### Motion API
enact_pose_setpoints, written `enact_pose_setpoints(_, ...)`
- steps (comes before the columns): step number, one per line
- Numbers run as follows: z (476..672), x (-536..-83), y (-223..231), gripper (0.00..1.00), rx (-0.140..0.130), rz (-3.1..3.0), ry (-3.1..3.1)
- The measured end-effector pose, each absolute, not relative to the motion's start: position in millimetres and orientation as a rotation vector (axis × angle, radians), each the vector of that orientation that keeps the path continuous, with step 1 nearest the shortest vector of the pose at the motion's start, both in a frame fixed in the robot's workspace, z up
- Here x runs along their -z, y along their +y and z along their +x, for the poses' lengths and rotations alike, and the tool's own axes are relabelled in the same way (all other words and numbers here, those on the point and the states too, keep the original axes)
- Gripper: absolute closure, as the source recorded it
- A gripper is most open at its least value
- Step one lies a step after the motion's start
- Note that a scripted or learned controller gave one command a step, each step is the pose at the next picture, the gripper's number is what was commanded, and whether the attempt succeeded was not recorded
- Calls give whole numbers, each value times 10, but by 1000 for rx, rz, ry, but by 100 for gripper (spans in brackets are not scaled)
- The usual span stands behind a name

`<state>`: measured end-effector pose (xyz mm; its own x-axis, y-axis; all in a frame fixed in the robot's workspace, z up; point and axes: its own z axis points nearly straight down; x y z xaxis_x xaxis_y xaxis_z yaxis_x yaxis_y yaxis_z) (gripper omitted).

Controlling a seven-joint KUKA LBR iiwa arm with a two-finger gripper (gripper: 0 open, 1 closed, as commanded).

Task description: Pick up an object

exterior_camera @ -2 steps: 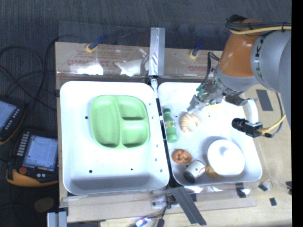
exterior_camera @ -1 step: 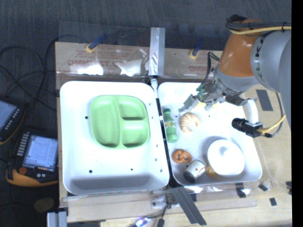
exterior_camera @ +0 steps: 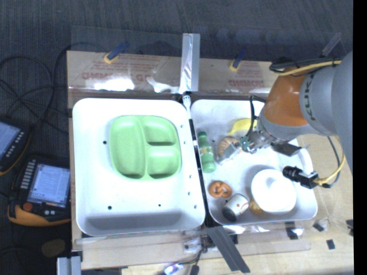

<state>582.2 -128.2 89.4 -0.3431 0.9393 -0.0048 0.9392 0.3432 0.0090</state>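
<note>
Two bins sit side by side on the bench. The left bin holds a divided plate near its centre. In the right bin, a bottle lies along the wall at nine o'clock. A pretzel-shaped toy lies at seven o'clock, with a small cup on its side just beyond, at six. A round lidded bowl rests at five o'clock. A banana lies at twelve o'clock, and the gripper is just below it, near centre.
</note>
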Motion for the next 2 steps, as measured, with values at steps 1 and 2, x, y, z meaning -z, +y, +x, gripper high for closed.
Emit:
enact_pose_setpoints(1,6593,-877,-1177,0,45,1908,2540)
enact_pose_setpoints(2,6641,-975,-1177,100,33,1884,2526)
